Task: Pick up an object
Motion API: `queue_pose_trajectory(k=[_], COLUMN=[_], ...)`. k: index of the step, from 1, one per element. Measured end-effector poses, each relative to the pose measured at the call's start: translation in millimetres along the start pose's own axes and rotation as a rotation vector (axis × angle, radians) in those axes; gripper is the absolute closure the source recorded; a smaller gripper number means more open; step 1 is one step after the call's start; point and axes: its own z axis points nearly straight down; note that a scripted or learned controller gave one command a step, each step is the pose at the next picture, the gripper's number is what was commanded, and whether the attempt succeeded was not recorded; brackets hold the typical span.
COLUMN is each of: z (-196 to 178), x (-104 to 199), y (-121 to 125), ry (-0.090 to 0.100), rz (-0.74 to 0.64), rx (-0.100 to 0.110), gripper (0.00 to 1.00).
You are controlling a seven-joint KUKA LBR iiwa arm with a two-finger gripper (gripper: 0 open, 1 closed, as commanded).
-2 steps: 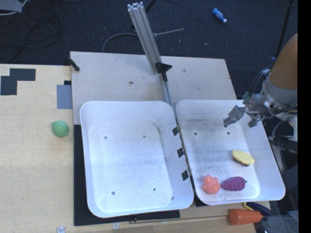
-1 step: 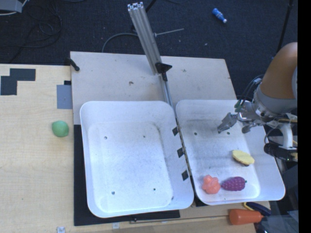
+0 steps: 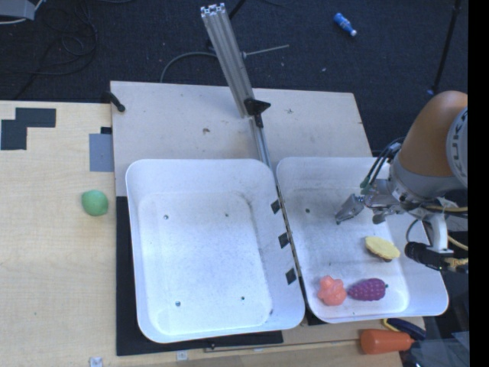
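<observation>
The right bin (image 3: pixel 313 182) holds a yellow object (image 3: pixel 381 248) near its right side. A pink-orange object (image 3: pixel 331 290) and a purple grape bunch (image 3: pixel 367 289) lie side by side at its front edge. My gripper (image 3: pixel 362 213) hangs over the middle of this bin, up and to the left of the yellow object. Its fingers are spread open with nothing between them. The grey arm with its orange band (image 3: pixel 432 136) comes in from the right.
The left bin (image 3: pixel 153 182) sits beside the right one, with black clips (image 3: pixel 283 239) along the shared wall. A green ball (image 3: pixel 95 202) rests on the wooden bench at left. An orange object (image 3: pixel 386 341) lies below the right bin. A slanted metal rail (image 3: pixel 233 60) stands behind the bins.
</observation>
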Motion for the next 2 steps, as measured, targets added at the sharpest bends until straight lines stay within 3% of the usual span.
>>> queue_pose_trajectory(k=[1,2], z=[-12.5,-74.3], x=[-1.1,-4.5], y=[0.9,4.4], ry=[-0.001,-0.002], rz=[0.002,0.001], rx=[-0.005,-0.009], gripper=[1.00,1.00])
